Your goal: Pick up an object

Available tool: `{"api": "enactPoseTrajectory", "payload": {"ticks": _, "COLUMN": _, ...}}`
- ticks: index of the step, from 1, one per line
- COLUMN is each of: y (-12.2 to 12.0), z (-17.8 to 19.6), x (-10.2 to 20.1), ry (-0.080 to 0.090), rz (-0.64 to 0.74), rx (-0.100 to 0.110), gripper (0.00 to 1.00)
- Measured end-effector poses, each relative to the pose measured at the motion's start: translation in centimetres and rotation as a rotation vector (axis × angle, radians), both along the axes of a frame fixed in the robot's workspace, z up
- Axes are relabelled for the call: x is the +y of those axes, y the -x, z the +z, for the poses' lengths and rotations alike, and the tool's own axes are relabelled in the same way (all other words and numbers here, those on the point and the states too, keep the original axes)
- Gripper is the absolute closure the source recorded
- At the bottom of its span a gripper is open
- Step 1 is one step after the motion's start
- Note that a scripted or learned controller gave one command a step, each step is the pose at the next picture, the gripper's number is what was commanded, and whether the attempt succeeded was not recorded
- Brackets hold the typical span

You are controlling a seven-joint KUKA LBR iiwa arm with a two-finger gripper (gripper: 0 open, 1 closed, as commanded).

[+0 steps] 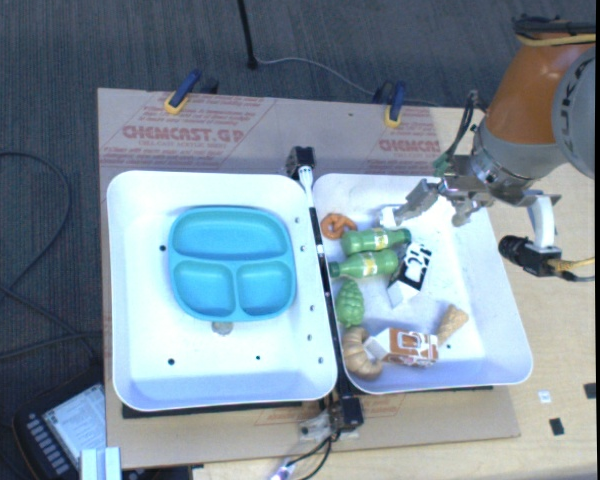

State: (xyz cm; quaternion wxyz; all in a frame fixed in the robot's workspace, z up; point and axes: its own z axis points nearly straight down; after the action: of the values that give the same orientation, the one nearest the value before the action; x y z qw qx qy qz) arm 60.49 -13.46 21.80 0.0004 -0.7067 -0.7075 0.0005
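Across the left bin sits a blue divided tray, flat and broad, a poor thing to pinch. Right of the centre divider, the right bin holds the clutter: an orange ring, two green bottles lying on their sides, a green knobbly toy, a pretzel-like piece, a small printed carton and a cone. The bottles look light, stiff and smooth, likely to roll; gripping one across its body seems safest. Above the bin's far right corner hangs the gripper, holding nothing; whether wide or narrow cannot be told.
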Motion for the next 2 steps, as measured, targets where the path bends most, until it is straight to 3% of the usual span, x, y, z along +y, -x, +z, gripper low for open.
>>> {"api": "enactPoseTrajectory", "payload": {"ticks": 1, "y": 2.7, "z": -9.7, "x": 3.2, "ry": 0.003, "rz": 0.000, "rx": -0.012, "gripper": 0.00}}
{"api": "enactPoseTrajectory", "payload": {"ticks": 2, "y": 4.2, "z": -10.3, "x": 2.8, "ry": 0.008, "rz": -0.001, "rx": -0.025, "gripper": 0.00}}
